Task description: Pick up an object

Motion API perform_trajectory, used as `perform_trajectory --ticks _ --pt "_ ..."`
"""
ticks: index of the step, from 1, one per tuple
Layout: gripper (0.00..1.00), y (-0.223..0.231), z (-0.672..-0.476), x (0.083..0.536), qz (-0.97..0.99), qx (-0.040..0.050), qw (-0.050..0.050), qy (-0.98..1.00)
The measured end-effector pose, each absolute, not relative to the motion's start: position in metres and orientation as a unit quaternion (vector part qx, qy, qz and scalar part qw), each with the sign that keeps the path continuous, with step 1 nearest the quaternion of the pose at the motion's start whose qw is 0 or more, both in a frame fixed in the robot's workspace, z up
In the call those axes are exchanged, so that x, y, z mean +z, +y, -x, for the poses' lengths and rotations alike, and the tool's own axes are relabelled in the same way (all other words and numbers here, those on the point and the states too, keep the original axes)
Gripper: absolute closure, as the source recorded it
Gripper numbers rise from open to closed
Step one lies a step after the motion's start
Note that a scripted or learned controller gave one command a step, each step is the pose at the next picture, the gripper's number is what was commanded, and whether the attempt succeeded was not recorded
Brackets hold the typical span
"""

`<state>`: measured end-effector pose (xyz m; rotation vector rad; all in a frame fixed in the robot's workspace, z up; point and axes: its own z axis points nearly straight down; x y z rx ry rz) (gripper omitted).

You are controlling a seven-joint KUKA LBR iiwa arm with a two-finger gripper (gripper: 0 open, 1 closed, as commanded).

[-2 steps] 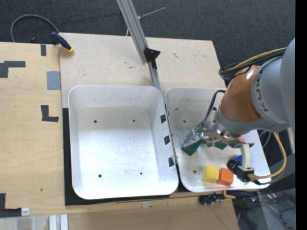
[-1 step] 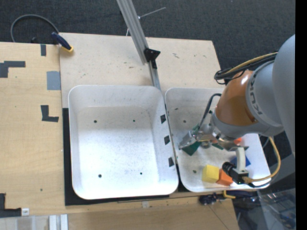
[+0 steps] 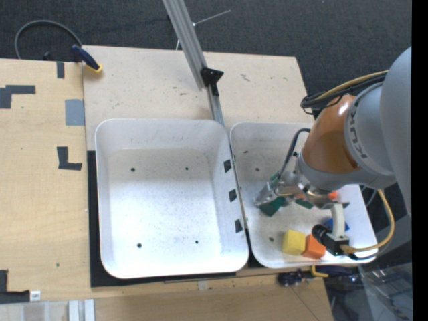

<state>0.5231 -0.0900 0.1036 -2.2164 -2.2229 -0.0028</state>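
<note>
My gripper [image 3: 270,196] sits over a green block [image 3: 270,208] at the right bin's [image 3: 249,139] nine o'clock, grip state unreadable; block looks light, rigid, best pinched across flat sides.

The grey arm [image 3: 384,122] is reaching in from the right, its orange band [image 3: 328,142] sitting above the wrist and its gripper [image 3: 269,196] pointing down and leftward, low over the bench.
</note>
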Motion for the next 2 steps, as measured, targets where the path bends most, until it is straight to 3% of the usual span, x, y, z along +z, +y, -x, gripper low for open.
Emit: perform_trajectory --ticks 2 --pt "1.0 -0.086 -0.536 0.222 0.706 -0.0011 -0.002 -0.708"
